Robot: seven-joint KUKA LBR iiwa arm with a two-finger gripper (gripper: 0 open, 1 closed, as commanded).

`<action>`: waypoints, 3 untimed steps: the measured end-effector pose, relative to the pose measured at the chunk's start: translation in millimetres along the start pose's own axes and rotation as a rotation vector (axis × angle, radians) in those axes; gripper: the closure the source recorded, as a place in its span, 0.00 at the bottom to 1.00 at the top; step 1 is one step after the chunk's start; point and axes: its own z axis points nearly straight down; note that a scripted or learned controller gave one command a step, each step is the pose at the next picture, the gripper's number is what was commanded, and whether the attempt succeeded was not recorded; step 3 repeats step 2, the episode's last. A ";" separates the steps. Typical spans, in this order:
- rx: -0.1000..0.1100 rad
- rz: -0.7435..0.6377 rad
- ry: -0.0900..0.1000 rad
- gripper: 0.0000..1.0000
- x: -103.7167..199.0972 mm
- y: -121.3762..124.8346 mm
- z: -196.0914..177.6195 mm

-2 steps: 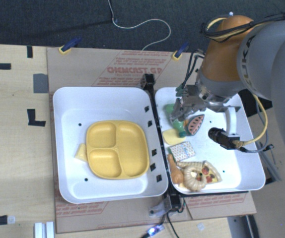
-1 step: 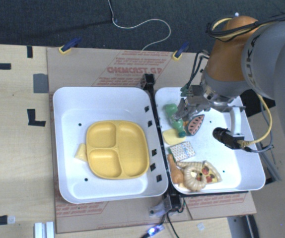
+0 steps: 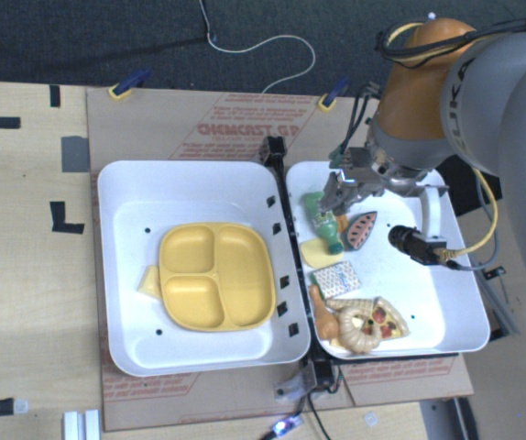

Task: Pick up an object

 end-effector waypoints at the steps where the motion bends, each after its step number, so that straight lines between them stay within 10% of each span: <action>1: 0.002 0.000 0.000 1.00 5.3 -9.7 -2.3; 3: 0.001 0.001 0.000 1.00 6.0 -3.3 -2.1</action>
